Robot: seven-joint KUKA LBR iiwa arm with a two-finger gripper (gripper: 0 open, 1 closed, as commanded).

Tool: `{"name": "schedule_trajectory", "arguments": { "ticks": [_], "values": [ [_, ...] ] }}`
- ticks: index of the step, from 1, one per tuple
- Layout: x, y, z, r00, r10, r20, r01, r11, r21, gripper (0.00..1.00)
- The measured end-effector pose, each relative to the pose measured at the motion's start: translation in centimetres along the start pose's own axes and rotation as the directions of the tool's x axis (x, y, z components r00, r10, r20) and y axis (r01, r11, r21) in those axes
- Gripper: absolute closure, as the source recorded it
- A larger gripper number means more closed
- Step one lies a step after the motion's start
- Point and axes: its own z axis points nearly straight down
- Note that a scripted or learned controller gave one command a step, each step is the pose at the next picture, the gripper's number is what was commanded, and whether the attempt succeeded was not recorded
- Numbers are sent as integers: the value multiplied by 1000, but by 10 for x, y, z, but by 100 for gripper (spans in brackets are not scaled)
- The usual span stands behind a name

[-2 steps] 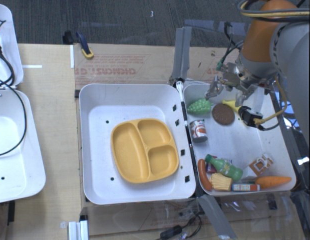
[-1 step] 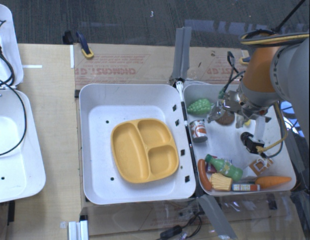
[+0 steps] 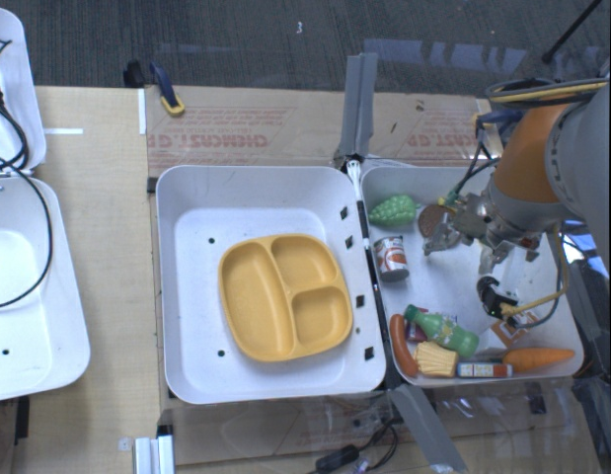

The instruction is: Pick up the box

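box (image 3: 480, 369) = small flat white/red carton, as far as I can tell. It lies flat at the near edge of the right bin (image 3: 438, 289), hard against the front wall. Carrot (image 3: 538, 358) touches its right end, and a yellow ridged block (image 3: 435, 360) sits at its left end. Green bottle (image 3: 441, 328) is just behind it, and a red sausage (image 3: 401, 347) lies beyond the yellow block.

gripper (image 3: 461, 250) is mid-bin, well apart from the box. The fingers look spread, with bare bin floor between them and nothing held.

Risks, my read:
- Box is low and flat against the wall, so one finger probably has no room on the wall side. It could land on the rim or skate over the top.
- Neighbours are packed tight. A close there likely catches the carrot or yellow block too, or grabs one of them instead.
- The bottle is round and lies in the approach path. A nudge would roll it onto the box.
- A brown item (image 3: 429, 219) sits just beside the gripper, type unclear. It may get dragged as the arm moves off.

Containers:
- Right bin also holds a green knobbly veg (image 3: 394, 208) and a small can (image 3: 391, 258), both along the left wall and away from the box.
- left bin (image 3: 177, 265) holds one yellow divided plate (image 3: 285, 294), roughly centred.
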Motion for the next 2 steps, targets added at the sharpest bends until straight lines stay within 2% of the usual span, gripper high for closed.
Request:
{"name": "schedule_trajectory", "arguments": {
  "ticks": [1,2],
  "values": [
    [-16,-67,6,1000,4,0,-4,1000,1,0],
    [15,6,5,994,-110,0,110,994,-3,0]
  ]
}}
